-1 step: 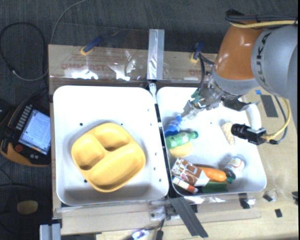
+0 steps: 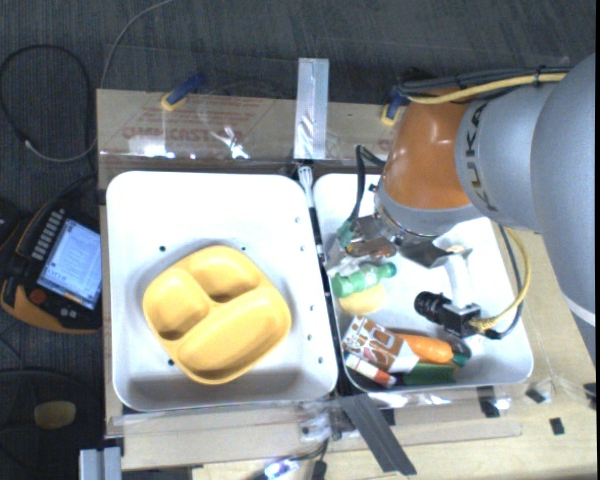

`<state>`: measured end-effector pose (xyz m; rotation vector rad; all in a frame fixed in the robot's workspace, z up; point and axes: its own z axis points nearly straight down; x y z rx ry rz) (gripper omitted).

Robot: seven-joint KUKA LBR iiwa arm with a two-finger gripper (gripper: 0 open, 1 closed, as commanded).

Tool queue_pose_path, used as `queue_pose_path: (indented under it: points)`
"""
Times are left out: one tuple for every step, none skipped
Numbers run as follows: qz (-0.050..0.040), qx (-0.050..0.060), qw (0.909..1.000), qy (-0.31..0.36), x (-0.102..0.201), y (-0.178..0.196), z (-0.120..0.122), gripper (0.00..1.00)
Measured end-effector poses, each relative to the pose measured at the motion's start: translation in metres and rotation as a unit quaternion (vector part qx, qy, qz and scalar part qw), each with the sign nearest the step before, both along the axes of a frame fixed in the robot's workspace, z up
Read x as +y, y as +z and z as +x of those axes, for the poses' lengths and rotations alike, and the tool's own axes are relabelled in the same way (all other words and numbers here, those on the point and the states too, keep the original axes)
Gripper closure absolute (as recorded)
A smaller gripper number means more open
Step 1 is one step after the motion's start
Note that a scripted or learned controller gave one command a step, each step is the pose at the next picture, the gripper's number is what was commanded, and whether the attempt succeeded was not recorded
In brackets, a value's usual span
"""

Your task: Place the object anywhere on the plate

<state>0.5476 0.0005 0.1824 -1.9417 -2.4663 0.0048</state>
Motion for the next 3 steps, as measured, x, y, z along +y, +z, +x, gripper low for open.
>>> queue_pose_path:
  points:
    - [-0.0011, -0.001, 0.9973, 0.074, 0.047, 0.001, 0.09, 1.0]
    - [0.0014, -0.001, 0.97, 0.243, 0.108, -0.057, 0.054, 1.0]
    - [-0.0004, -0.002, 0.9479, 0.318, -0.016, 0.002, 0.086, 1.0]
